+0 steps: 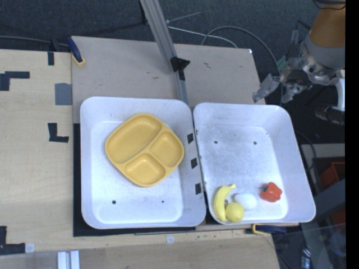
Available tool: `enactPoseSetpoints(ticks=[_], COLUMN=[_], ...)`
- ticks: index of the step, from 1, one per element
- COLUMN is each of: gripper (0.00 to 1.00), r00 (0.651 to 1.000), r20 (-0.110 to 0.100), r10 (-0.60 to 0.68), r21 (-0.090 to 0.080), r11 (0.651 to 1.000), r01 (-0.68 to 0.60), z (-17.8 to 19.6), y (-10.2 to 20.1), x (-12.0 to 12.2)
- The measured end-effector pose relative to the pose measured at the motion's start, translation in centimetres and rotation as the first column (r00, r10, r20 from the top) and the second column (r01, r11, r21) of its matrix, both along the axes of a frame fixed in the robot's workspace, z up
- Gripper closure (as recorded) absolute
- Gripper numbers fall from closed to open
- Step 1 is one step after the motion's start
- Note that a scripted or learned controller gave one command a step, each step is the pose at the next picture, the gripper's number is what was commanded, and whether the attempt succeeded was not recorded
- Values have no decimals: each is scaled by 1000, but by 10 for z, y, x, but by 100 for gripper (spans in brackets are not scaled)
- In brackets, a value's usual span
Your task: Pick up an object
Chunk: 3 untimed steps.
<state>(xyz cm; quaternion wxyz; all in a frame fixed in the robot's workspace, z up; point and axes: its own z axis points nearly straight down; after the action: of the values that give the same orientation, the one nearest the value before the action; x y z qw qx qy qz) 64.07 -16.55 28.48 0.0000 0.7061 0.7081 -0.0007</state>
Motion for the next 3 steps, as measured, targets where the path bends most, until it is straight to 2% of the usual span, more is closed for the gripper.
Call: enactPoseSetpoints(ticks=[1, 3], gripper=[0, 0], r00=[1000, 1000], r20=[0, -8], r10=[0, -1], r21=[0, 1], r11=[1000, 1000], r01=[0, 1], z=[0, -127], y=[0, 8], x=[0, -2])
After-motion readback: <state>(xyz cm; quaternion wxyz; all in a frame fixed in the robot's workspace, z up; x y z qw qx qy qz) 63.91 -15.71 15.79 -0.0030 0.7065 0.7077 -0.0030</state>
